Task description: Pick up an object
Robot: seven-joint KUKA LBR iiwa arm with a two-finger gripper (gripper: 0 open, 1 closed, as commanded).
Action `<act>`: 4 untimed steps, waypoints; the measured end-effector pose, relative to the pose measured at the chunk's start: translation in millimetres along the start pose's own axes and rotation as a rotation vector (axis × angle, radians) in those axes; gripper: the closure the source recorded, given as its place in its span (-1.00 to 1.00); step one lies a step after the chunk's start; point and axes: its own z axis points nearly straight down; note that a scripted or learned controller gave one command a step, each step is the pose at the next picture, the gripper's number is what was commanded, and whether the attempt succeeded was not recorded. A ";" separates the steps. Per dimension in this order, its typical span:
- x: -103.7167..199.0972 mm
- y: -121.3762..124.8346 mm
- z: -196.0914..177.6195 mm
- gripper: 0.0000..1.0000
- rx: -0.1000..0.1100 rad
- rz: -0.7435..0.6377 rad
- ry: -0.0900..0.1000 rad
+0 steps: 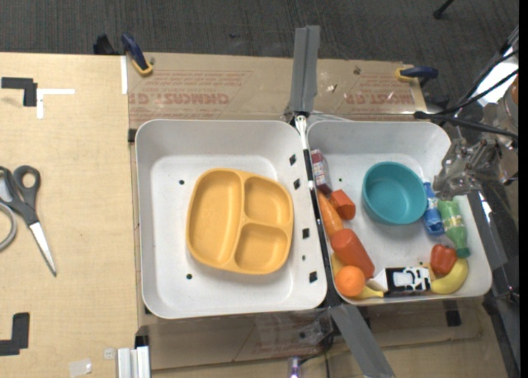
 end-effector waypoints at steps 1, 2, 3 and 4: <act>-64.9 -7.8 173.9 -1.00 0.001 0.236 -0.004; -95.8 22.2 173.7 -1.00 0.001 0.338 -0.005; -108.0 68.4 174.4 -1.00 0.000 0.408 -0.003; -95.7 -3.3 173.0 -1.00 0.001 0.458 -0.006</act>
